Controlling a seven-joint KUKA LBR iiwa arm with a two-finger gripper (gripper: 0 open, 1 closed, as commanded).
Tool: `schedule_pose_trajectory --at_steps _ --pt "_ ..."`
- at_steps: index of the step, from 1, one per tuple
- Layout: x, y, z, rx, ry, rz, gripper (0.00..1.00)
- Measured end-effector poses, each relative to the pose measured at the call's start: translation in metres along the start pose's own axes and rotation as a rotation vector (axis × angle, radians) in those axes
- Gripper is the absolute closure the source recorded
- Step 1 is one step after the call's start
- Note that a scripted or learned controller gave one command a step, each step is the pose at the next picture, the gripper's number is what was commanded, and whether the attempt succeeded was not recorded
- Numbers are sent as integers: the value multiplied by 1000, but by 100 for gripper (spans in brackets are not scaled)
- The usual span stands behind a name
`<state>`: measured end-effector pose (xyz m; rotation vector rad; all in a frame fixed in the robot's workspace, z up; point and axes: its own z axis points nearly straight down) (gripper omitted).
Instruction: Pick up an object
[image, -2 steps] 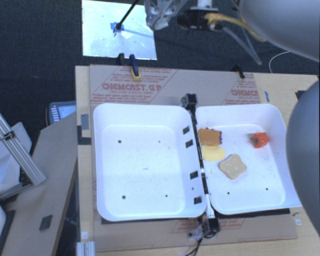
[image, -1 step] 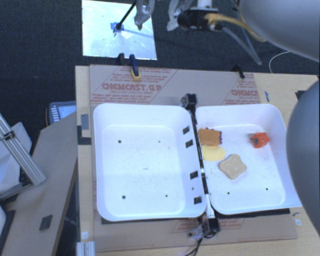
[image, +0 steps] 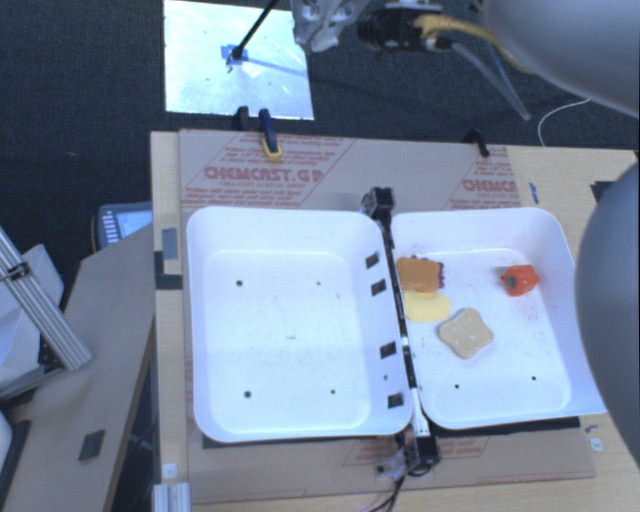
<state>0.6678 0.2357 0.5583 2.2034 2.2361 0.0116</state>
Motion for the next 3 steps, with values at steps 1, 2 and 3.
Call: schedule_pose_trajectory --at_steps 1,2,3 --pt "-86 -98 22 10 -4 20 100" --pt "-4 -65 23 4 -1 4 100" --pt "-1 -25 24 4 -3 13 100"
